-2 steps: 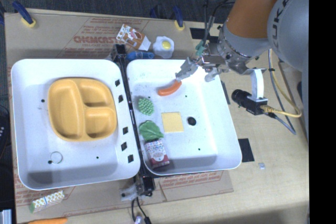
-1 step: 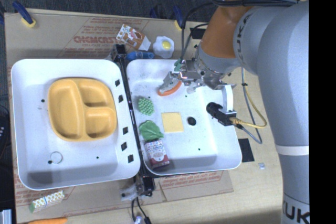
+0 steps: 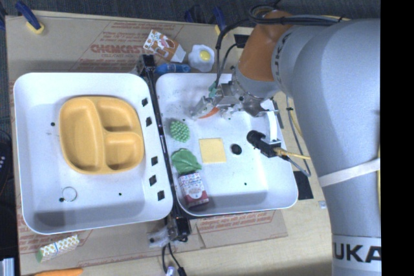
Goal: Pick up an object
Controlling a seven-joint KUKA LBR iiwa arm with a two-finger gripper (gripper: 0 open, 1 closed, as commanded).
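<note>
Two white bins side by side on tabletop (image 3: pixel 84 35). Left bin (image 3: pixel 29 158): yellow divided tray (image 3: pixel 100 134) in middle. Right bin (image 3: pixel 278 191): end effector (image 3: pixel 215 103) low over far part, small orange thing (image 3: pixel 208 114) just at its tip, whether gripped not clear. Toward lower edge of view: green knobbly ball (image 3: pixel 180 130), flat yellow square (image 3: pixel 212 150), green leafy piece (image 3: pixel 185 159), red packet (image 3: pixel 193 189) by left wall. Beyond bins: printed carton (image 3: pixel 158 43), yellow-white item (image 3: pixel 202 56).
</note>
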